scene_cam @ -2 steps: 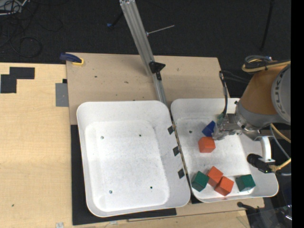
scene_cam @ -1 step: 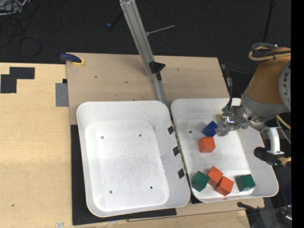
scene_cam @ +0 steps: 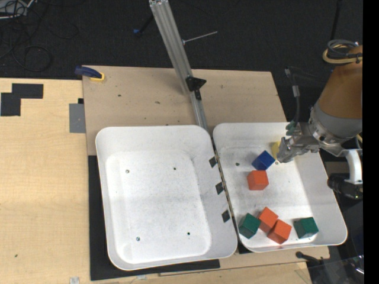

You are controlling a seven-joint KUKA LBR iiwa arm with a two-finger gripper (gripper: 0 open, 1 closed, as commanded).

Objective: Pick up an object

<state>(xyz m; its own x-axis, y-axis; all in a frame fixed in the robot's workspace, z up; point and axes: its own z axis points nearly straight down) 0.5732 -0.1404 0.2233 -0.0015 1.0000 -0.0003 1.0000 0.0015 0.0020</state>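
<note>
Two white bins are seen side by side on the bench, the left bin [scene_cam: 112,158] and the right bin [scene_cam: 331,218], with three small black clips [scene_cam: 218,187] along the edge between them. The arm [scene_cam: 340,96] is seen reaching in from the right, and its gripper [scene_cam: 286,151] is placed low over the upper part of the right bin, near its right wall. Whether anything is gripped cannot be told, since the tip is too small and blurred to be read. A bit of yellow [scene_cam: 276,147] is glimpsed just beside the gripper on its left; what it is cannot be told. A blue cube [scene_cam: 263,160] is found just left of and below the gripper, very near it, though contact cannot be judged. An orange cube [scene_cam: 257,180] lies just below the blue one. Near the bin's lower edge a cluster is seen: a green cube [scene_cam: 249,225], two orange cubes [scene_cam: 268,218] [scene_cam: 280,231] touching each other, and, a little apart to the right, a second green cube [scene_cam: 305,227]. A slanted metal rail [scene_cam: 176,46] is mounted behind the bins.
</note>
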